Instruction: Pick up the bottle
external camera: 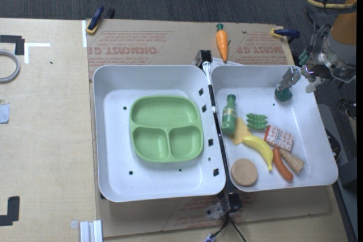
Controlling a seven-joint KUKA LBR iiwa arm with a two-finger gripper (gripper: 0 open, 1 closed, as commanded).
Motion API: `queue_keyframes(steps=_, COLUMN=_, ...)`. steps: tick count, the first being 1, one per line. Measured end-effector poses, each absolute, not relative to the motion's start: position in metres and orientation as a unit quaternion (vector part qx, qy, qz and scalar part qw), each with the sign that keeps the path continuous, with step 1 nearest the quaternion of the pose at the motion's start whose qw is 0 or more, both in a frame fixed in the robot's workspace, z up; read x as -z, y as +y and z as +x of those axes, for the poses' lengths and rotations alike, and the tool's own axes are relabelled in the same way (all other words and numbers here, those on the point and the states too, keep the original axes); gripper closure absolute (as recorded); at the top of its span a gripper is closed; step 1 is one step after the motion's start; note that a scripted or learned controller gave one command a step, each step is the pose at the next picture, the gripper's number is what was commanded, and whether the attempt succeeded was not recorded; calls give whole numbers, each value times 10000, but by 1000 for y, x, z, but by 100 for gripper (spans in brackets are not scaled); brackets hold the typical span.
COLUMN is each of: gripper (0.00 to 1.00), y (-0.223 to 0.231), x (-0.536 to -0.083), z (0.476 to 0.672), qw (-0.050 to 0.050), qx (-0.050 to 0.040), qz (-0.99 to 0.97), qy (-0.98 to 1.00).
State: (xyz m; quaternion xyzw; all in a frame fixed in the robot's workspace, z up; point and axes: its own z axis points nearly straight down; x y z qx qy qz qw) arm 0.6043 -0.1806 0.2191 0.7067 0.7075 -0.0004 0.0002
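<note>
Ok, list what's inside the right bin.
The right bin holds a green bottle, pea pods, a banana, a red-and-white packet, a sausage, a bread stick and a round cracker. The floor beneath them is covered.

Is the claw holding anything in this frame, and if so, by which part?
Nothing is held. The claw hangs over the right bin's far right corner, apart from the bottle, which lies near the bin's left wall.
</note>
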Motion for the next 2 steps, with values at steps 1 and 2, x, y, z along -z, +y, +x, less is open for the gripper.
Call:
queue_keyframes(steps=1, gripper=100, y=-181, x=-229, z=605, qw=11, qx=5, qz=7058, qy=7084)
queue_keyframes(steps=2, gripper=100, y=-223, x=-232, z=536, qw=4, qx=3, qz=6341, qy=7733)
